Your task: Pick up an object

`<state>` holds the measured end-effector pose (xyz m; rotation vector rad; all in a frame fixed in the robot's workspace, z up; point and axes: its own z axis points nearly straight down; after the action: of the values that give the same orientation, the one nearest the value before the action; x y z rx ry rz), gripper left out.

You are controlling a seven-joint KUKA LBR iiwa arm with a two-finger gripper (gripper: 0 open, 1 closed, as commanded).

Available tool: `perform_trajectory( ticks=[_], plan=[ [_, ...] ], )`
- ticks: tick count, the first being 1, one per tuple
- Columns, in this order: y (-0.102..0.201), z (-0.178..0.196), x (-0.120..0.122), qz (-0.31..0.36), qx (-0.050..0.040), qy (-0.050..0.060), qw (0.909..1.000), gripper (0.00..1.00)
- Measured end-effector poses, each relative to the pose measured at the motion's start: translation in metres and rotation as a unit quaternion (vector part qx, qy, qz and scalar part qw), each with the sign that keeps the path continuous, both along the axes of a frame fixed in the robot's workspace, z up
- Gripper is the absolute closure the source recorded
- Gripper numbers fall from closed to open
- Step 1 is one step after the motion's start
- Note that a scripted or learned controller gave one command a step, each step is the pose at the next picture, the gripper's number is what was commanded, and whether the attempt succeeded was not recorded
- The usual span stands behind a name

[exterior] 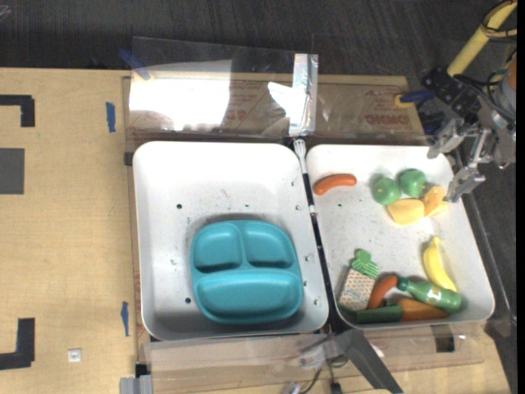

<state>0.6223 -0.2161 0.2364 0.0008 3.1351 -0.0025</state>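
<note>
While the hand (pixel 466 164) hangs over the right bin's (pixel 480 253) far right corner, nothing sits between its fingers.
Fingers look slightly apart, tips near an orange piece (pixel 435 199); green balls (pixel 399 185), sausage (pixel 335 182), banana (pixel 436 264) in same bin; teal tray (pixel 244 271) in left bin (pixel 164 179).

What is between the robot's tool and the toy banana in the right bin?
Nothing visible. The tool sits at the right white bin's top right corner, and bare floor separates it from the yellow plastic banana nearer the front.
</note>
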Motion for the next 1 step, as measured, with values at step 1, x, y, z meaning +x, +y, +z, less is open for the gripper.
perform_trajectory(
  ticks=[1],
  plan=[
    [-0.0073, -0.1037, -0.0695, 0.077, 0.0014, 0.004, 0.997, 0.0]
  ],
)
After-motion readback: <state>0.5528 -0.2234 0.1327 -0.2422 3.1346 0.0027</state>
